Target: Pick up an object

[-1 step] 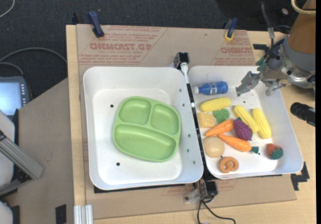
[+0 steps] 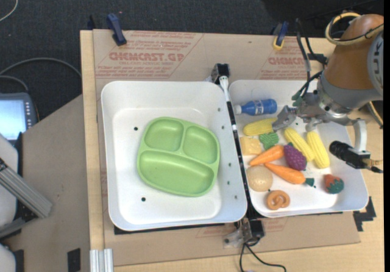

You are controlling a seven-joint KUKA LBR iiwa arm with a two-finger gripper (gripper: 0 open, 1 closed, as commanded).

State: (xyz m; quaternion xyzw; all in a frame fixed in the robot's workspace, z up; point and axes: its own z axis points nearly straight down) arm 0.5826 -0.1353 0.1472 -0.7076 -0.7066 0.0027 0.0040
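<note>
My gripper (image 2: pixel 298 117) hangs over the back of the right bin (image 2: pixel 353 204), just above the upper ends of two yellow corn cobs (image 2: pixel 309 146). A blue bottle (image 2: pixel 257 107) lies to its left near the back wall. Below it sit a yellow pepper-like piece (image 2: pixel 259 126), a green broccoli (image 2: pixel 269 139), purple grapes (image 2: pixel 295 157) and two orange carrots (image 2: pixel 266 155) (image 2: pixel 285 172). Nothing is seen held in the gripper.
The left bin (image 2: pixel 122 112) holds a green divided plate (image 2: pixel 178 156). In the right bin's front lie a pale round piece (image 2: pixel 259 178), a brown pretzel (image 2: pixel 278 199) and a red strawberry (image 2: pixel 333 184). A black divider clamp (image 2: pixel 220 72) sits between the bins.
</note>
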